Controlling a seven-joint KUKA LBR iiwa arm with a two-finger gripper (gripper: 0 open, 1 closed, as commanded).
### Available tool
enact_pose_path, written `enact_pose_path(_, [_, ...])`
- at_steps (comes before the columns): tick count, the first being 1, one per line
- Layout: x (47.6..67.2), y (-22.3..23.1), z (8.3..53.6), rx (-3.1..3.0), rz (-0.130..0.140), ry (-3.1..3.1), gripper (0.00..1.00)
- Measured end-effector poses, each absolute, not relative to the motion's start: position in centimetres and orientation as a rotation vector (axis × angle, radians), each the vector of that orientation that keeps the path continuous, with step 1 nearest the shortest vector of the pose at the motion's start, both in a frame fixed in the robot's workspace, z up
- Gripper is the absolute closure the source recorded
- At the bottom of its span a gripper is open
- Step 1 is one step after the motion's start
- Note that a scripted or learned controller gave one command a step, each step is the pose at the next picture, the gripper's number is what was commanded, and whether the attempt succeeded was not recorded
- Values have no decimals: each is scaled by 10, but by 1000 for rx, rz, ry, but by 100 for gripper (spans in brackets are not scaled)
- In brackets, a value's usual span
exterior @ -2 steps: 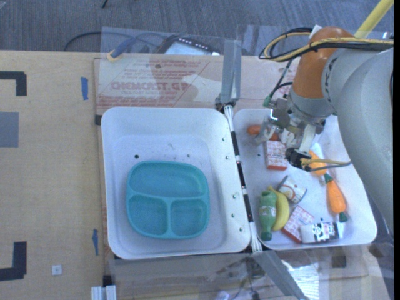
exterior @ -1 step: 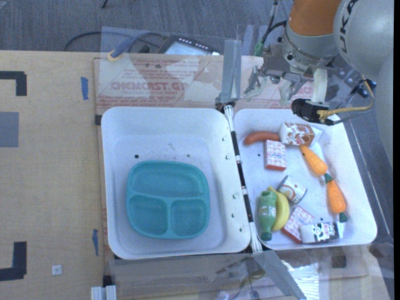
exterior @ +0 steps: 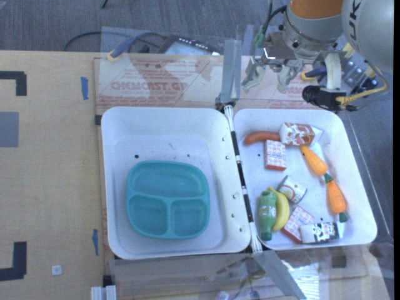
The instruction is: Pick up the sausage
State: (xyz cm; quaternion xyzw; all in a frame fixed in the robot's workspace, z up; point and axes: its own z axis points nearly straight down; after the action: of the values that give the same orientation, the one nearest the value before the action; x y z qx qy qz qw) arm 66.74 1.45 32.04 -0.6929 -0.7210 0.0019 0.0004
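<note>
The sausage (exterior: 261, 137), a slim orange-red link, lies at the back left of the right bin (exterior: 359, 167), close to the divider. My gripper (exterior: 269, 78) hangs above the bench behind the right bin's back rim, up and slightly right of the sausage. Its two grey fingers (exterior: 251, 77) are spread open with nothing between them. The grey arm with its orange band comes in from the top right.
Around the sausage lie a red box (exterior: 275, 154), a red-white carton (exterior: 299, 133), two carrots (exterior: 314, 160), a banana (exterior: 282, 209), a green bottle (exterior: 266, 215) and a milk carton (exterior: 322, 232). The left bin (exterior: 119, 130) holds a teal divided plate (exterior: 167, 199).
</note>
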Motion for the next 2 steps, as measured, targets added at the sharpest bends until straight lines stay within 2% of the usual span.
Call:
enact_pose_path(1, [666, 74, 181, -1686, 6, -2644, 100])
enact_pose_path(2, [666, 73, 181, -1687, 6, -2643, 0])
